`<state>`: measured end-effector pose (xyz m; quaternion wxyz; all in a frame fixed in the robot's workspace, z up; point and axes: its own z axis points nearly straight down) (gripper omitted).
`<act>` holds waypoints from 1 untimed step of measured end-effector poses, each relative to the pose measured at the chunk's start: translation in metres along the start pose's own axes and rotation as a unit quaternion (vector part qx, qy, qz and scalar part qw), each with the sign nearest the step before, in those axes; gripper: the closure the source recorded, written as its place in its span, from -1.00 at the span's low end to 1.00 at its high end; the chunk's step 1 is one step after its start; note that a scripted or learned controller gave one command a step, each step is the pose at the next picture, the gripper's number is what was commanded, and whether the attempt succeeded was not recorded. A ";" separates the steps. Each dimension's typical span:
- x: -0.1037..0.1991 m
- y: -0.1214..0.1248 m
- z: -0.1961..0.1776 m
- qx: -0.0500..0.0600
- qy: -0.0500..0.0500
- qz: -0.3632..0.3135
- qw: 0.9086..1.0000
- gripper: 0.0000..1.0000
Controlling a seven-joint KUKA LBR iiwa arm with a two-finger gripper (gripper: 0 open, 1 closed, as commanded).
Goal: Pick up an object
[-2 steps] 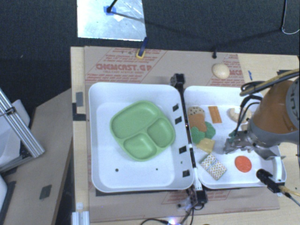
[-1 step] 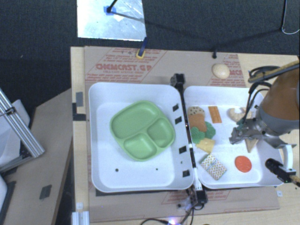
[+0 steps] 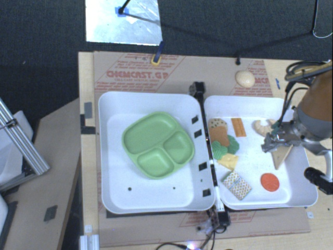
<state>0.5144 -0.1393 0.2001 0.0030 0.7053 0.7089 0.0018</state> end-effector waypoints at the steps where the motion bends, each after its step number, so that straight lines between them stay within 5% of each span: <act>1: 0.000 0.002 -0.026 0.001 0.000 0.000 1.000 1.00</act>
